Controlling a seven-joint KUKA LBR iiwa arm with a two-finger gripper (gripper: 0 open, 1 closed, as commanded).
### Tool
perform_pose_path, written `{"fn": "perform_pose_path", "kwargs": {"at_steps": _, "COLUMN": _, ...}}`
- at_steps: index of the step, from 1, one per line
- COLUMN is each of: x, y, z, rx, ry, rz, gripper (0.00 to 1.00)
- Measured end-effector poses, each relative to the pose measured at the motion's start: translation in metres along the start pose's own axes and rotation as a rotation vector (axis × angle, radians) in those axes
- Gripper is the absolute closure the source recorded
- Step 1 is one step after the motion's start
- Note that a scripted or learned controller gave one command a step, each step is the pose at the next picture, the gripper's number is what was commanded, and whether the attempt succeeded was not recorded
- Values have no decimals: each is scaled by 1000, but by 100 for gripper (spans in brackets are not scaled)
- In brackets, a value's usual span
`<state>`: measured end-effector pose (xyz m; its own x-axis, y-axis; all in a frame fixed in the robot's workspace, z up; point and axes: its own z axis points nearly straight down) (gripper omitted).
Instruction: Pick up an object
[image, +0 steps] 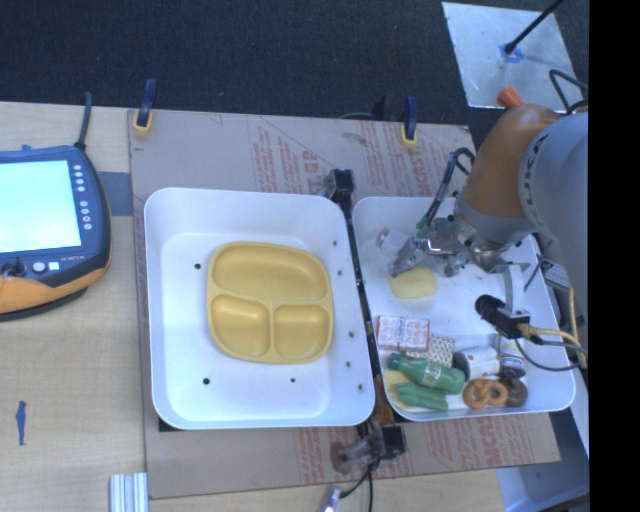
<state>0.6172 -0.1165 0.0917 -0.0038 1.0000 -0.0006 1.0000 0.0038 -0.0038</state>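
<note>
We see a pale yellow, rounded lump in the right bin, long axis running 3 to 9 o'clock. The end effector hangs just at its 12 o'clock; we cannot tell its state. Bare floor lies at 3 o'clock; small items crowd the 6 o'clock edge. The left bin holds 1 yellow divided tray.

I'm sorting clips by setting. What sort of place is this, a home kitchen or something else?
Most likely a robotics lab bench, not a kitchen: a robot arm reaches over two white bins, a teach pendant lies beside them, and the food in the right bin looks like toy pieces, such as a pretzel.
</note>
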Motion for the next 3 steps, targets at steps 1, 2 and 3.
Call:
{"fn": "perform_pose_path", "kwargs": {"at_steps": 1, "x": 10, "y": -23, "z": 0, "rx": 1, "ry": 0, "rz": 0, "gripper": 0}}
{"fn": "perform_pose_path", "kwargs": {"at_steps": 2, "x": -1, "y": -17, "z": 0, "rx": -2, "ry": 0, "rz": 0, "gripper": 0}}
{"fn": "perform_pose_path", "kwargs": {"at_steps": 3, "x": 10, "y": -23, "z": 0, "rx": 2, "ry": 0, "rz": -2, "gripper": 0}}
